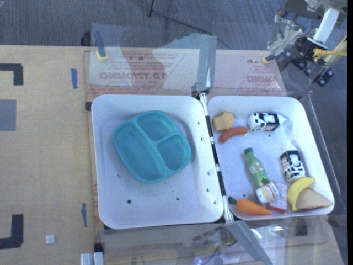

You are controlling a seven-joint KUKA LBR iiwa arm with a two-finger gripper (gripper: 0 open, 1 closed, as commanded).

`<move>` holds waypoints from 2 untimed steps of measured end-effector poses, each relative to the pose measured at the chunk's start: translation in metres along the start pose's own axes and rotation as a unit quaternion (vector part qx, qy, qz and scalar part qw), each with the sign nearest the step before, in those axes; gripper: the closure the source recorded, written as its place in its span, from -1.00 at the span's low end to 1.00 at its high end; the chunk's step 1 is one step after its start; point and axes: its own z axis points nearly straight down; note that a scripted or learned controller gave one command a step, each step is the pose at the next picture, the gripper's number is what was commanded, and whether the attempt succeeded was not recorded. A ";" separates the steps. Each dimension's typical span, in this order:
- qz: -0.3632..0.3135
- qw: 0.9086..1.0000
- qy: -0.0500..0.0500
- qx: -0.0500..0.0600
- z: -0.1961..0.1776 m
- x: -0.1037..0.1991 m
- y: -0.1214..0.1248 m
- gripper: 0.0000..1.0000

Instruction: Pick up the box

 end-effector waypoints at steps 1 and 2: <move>0.017 1.000 0.000 0.002 0.184 0.023 -0.008 1.00; -0.021 1.000 0.000 0.002 0.191 -0.021 -0.032 1.00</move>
